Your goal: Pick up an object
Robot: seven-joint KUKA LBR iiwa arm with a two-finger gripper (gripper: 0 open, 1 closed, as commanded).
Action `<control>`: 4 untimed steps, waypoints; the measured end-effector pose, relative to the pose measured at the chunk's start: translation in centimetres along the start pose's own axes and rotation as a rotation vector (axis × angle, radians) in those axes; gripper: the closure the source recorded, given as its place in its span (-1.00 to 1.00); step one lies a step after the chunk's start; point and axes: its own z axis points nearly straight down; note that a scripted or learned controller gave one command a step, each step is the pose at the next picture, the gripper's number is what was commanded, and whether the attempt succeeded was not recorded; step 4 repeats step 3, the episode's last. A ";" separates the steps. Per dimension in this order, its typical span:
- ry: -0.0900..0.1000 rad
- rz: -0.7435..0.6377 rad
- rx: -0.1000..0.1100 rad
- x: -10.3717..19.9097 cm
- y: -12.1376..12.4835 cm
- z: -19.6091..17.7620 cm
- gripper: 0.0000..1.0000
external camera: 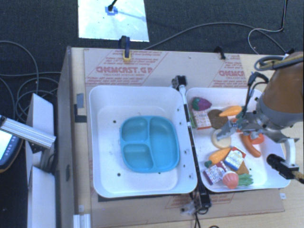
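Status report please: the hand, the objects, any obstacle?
Hand low in right bin, among toy food. Grip unconfirmed. Carrot and cream ring close beside.

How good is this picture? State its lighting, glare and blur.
Camera view: even overhead light, with soft shadows inside the left bin; the white walls of the right bin glare slightly; the silvery sheet at the top looks washed out; the arm is soft-edged, and the toy food near the gripper is too blurred for detail.

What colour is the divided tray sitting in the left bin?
Light blue. The tray shows best in the camera view, lying flat in the left bin.
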 end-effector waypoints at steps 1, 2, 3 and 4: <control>-0.006 0.002 -0.015 -0.3 -1.9 11.3 -1.00; -0.010 0.003 -0.024 -0.4 -1.7 10.1 1.00; 0.001 -0.001 -0.003 5.7 8.7 1.6 1.00; 0.001 -0.001 -0.003 5.7 8.7 1.6 1.00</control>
